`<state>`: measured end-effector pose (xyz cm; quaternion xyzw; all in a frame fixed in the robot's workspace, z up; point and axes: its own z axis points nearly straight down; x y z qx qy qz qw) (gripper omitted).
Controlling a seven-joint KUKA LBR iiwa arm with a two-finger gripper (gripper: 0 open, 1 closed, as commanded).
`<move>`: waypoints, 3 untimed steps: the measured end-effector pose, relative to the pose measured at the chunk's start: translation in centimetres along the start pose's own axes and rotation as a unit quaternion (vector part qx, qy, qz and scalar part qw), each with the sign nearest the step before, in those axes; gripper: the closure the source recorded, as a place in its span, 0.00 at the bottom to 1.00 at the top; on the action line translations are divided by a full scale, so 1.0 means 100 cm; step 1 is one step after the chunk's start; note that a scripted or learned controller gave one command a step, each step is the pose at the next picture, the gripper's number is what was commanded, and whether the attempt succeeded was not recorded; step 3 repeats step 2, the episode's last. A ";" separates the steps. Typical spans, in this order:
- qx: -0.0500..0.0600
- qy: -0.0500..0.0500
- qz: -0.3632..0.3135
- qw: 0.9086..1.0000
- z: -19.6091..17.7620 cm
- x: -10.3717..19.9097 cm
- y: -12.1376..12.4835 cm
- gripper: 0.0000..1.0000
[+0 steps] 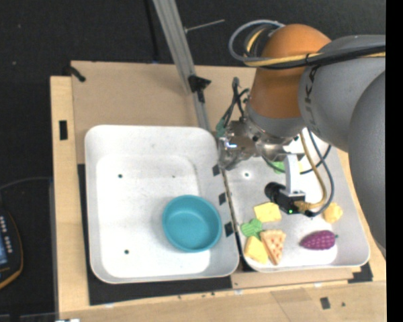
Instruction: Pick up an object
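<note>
A tan wooden counter (134,96) stands against a dark floor, carrying two shallow white plastic bins side by side. The left bin (114,153) holds a round teal plastic bowl (191,223) near its lower right corner. The right bin (352,247) holds a cluster of toy foods along its near edge: a yellow block (267,212), a small green piece (251,228), an orange-and-yellow pizza wedge (275,245), a purple bunch of grapes (318,240) and a small yellow-orange lump (332,212). A grey metal pole (178,45) slants across the counter's far side.

The grey arm with its orange band (285,72) reaches in from the right, and the hand (236,147) sits low over the far left part of the right bin, near the divide between the bins. Whether the hand is apart or together cannot be told. The toy foods lie well apart from it, nearer the camera, and nothing is seen held.
</note>
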<state>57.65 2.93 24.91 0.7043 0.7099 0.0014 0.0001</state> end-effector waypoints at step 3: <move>0.001 -0.001 0.002 1.000 0.010 0.051 0.013 0.00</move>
